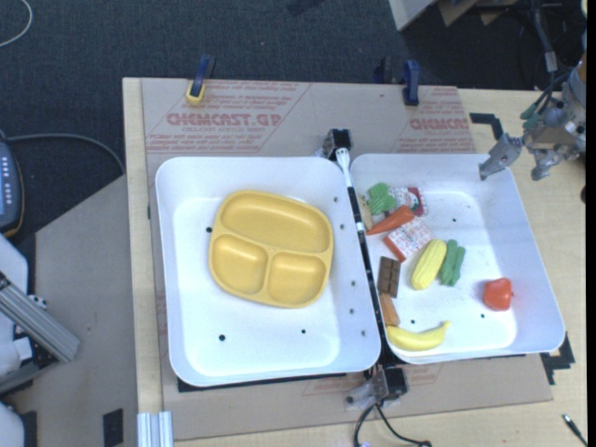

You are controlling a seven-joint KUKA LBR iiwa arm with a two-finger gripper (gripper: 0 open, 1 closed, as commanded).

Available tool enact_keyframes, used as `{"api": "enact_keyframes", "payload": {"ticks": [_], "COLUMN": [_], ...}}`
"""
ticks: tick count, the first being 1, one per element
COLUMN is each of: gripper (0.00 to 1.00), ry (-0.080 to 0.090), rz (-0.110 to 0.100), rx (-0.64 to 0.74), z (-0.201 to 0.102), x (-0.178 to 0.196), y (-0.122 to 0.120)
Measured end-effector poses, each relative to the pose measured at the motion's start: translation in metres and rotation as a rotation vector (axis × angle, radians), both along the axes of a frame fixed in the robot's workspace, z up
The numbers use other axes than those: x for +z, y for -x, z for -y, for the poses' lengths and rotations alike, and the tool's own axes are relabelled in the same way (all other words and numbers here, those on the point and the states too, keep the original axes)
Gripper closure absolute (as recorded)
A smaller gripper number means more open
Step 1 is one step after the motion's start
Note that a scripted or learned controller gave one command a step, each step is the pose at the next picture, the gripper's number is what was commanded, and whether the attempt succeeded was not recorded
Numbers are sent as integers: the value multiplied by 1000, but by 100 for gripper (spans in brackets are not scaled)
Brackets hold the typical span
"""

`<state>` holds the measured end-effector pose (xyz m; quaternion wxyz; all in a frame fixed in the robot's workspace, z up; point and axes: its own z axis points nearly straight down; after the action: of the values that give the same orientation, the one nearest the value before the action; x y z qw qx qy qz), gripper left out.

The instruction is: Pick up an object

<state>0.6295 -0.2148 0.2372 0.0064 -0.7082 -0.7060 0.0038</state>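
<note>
The right bin [531, 250] holds several toy foods: a green leafy piece [379, 196], a carrot [391, 220], a red-and-white packet [407, 238], a corn cob [428, 264], a green vegetable [452, 262], a red tomato [497, 292], a banana [417, 336] and a brown chocolate bar [388, 276]. My gripper [514, 168] hangs over the bin's far right corner, above and apart from all of them. It is open, its fingers spread, with nothing between them.
The left bin [186, 324] bears a yellow divided plate [271, 248]. A black hinge strip [358, 240] runs between the two bins. Blue and yellow clamps [197, 80] hold the cardboard base at the far edge.
</note>
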Motion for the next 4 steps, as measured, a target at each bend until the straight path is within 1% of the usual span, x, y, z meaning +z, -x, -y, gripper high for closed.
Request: {"api": "enact_keyframes", "payload": {"ticks": [1,2,3,4], "gripper": [0,0,0,0], "ry": [3,2,1,0], "rz": [14,9,8,6], "rx": [3,3,3,5], "z": [-1,2,-7,-14], "x": [8,-35,-88,-151], "y": [-3,0,7,4]}}
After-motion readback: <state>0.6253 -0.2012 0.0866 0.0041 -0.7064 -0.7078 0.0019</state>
